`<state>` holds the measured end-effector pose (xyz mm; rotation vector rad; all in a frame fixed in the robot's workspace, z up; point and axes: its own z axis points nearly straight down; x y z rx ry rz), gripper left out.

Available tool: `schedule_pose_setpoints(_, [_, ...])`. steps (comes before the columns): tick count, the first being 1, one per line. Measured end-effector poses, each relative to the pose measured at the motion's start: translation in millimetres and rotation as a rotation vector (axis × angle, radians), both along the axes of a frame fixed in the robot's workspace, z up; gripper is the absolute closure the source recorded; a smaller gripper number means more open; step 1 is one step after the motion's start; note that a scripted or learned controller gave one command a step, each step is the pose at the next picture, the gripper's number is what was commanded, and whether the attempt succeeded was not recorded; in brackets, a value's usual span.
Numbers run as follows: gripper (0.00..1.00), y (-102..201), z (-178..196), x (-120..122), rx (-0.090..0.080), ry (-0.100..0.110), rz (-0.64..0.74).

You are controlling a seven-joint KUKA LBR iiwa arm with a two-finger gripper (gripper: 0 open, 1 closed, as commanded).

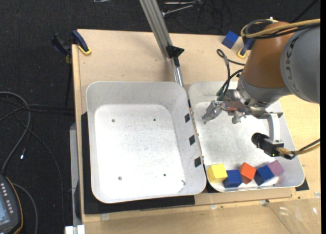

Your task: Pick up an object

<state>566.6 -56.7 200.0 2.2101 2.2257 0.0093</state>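
- Lying in a row along the near wall of the right bin (285, 126) are five small blocks: a yellow block (217, 172), a blue block (233, 178), an orange block (248, 171), a second blue block (264, 175) and a lilac block (276, 167).
- The yellow block sits at the row's left end, near the bin's near-left corner; the lilac block sits at the right end, near the near-right corner.
- Adjacent blocks in the row touch or nearly touch; exact contact cannot be told.
- The gripper (223, 112) hangs over the far half of the right bin, well apart from the row of blocks.
- Jaw state: the two fingers stand spread apart, with nothing between them.
- The arm (277, 60), grey with an orange band, extends over the right bin's far-right part.
- A black cylindrical part (262, 142) with cable is over the right bin's floor, between the gripper and the row of blocks.
- The left bin (102, 95) adjoins the right bin's left wall.
- A blue cube (231, 39) rests on the bench (122, 55) beyond the right bin's far wall.
- A metal pole (155, 19) slants across the bench beyond the right bin's far-left corner.
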Motion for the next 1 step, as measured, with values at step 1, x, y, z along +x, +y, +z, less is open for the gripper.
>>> schedule_pose_setpoints(1, [0.0,-5.1,-4.9,-24.6,0.0,0.01,-0.008])
